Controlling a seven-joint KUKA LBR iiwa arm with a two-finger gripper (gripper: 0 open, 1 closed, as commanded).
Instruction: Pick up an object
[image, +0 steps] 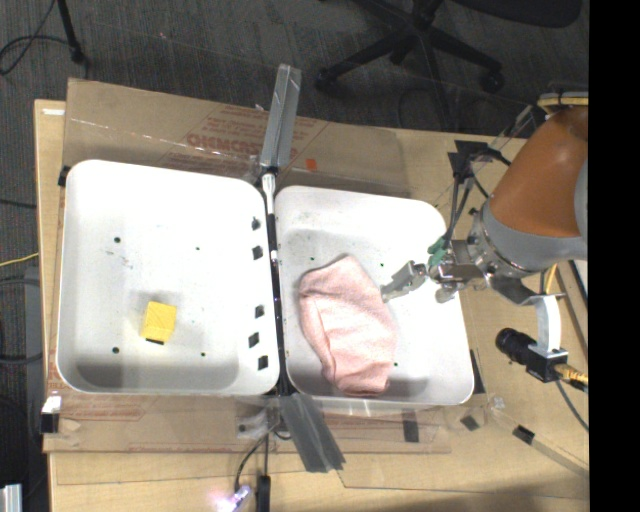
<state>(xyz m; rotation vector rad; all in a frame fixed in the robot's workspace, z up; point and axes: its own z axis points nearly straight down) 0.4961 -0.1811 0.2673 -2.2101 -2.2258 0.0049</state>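
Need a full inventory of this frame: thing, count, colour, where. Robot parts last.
bins: 2, white, side by side on the bench, left one and right one
sponge block: 1, yellow, lower left part of the left bin
cloth: 1, pink, crumpled, middle of the right bin
divider bar: 1, grey, along the seam between the bins
cardboard sheet: 1, brown with red print, under the bins at the far side
office chair base: 1, black, on the floor beyond the bench
arm: 1, grey with orange band, reaching in from the right
jaws: 1 set, grey metal, over the right bin at the cloth's right edge
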